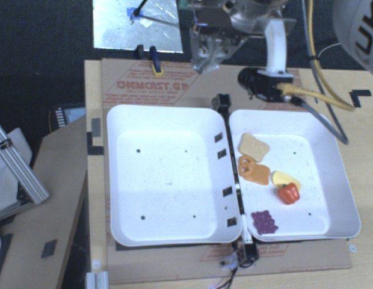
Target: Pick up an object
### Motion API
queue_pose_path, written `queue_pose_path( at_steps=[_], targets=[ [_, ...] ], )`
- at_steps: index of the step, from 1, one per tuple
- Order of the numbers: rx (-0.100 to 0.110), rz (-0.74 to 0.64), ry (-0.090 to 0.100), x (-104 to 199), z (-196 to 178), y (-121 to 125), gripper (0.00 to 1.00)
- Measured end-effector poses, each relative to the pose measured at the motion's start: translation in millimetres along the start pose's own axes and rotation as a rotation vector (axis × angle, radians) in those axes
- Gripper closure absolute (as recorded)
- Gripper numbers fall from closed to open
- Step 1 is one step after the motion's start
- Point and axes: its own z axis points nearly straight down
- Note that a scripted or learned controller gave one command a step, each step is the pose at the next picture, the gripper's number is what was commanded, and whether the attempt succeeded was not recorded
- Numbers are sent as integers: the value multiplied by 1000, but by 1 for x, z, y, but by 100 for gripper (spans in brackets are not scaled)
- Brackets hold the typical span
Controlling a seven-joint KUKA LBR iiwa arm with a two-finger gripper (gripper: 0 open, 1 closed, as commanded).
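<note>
The right bin (pixel 331 179) holds several small items along its left side: a tan bread slice (pixel 254 146), an orange pretzel (pixel 254 171), a yellow piece (pixel 281 177), a red pepper (pixel 288 193) and a purple grape bunch (pixel 265 222). My gripper (pixel 207 56) hangs high above the bench's far edge, behind the divider between the two bins and well away from the items. I see nothing hanging under it.
The left bin (pixel 165 173) stands beside the right one. Both rest on a brown board (pixel 150 84) printed with red lettering. A shiny metal sheet (pixel 135 14) lies at the back, and an aluminium rail (pixel 18 167) leans at the far left.
</note>
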Motion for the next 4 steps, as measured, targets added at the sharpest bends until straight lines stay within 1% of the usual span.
queue_pose_path(
  at_steps=[1,2,3,4],
  targets=[
    [4,0,0,26,0,-23,100],
    [2,3,0,31,0,-11,100],
    [4,14,-2,-61,-1,-42,100],
    [1,3,-1,-26,0,-16,100]
  ],
)
